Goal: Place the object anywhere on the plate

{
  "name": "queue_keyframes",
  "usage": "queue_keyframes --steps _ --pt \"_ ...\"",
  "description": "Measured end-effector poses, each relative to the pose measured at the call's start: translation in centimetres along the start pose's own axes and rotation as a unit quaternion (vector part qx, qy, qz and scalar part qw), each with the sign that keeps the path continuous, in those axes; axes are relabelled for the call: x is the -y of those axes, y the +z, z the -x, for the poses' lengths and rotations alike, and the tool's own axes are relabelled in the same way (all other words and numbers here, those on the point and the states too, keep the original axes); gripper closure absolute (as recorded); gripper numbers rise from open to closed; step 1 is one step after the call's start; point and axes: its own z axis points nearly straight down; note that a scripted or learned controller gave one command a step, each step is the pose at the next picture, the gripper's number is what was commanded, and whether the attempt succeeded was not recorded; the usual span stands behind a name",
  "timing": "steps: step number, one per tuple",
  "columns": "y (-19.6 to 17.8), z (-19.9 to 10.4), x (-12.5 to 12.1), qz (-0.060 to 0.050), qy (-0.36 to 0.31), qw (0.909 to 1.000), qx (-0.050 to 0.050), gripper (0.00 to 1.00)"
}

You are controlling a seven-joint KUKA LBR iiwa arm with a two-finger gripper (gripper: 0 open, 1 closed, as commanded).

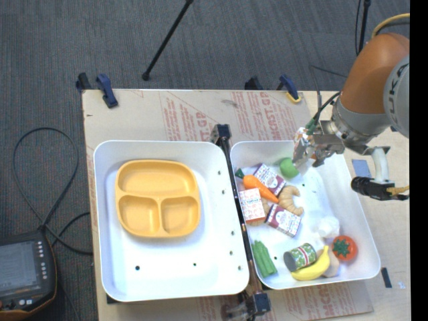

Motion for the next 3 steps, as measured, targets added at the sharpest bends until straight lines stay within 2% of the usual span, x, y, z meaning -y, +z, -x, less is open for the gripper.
queue_keyframes --steps 1,2,3 --pt "-9.3 -5.4 -2.1 0.002 0.001 1.0000 0.000 1.00" --pt "-10.2 -5.4 -2.1 0.002 -0.001 1.0000 0.001 1.00" --pt "-6.0 -10.4 8.0 -0.001 0.001 1.0000 0.000 1.00"
